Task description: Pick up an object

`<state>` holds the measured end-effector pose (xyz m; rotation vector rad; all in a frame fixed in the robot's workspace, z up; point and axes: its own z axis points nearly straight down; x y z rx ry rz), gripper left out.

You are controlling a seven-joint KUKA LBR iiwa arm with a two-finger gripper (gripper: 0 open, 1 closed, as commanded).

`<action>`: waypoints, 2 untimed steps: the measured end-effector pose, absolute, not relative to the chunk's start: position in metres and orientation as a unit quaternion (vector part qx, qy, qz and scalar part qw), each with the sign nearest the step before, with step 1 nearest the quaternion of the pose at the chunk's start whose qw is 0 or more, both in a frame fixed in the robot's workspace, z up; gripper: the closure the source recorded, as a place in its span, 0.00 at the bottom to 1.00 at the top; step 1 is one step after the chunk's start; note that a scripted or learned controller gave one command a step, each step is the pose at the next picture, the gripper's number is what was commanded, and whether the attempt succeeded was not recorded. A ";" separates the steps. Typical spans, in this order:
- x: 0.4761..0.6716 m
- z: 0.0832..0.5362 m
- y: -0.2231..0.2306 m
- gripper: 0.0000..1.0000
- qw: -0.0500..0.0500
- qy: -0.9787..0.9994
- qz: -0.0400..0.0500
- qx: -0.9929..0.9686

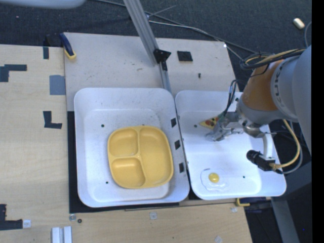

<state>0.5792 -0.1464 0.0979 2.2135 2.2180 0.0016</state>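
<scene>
A pale wooden bench (30, 151) bears two white bins. In the right bin (243, 186) the gripper (218, 131) hangs low; whether it is open I cannot tell. A small yellow-red object (207, 123) lies just beside it. A fried egg toy (213, 178) lies nearer the front; a yellow divided plate (140, 156) fills the left bin (91, 135).

Two white bins (86, 135) side by side, metal pole (143, 27), blue-yellow clamp (67, 45)

A pale bench top (116, 65) sits at the centre. Dark carpeted floor (212, 4) stretches behind it, crossed by thin cables (202, 33). A light wooden surface (25, 135) with dark tape marks adjoins the bench's left side. Lighting is even.
</scene>
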 end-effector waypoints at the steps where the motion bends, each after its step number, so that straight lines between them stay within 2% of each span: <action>1: 0.576 0.145 -0.154 1.00 0.001 0.707 0.000 0.707; 2: 0.577 0.208 -0.152 1.00 0.002 0.708 0.001 0.706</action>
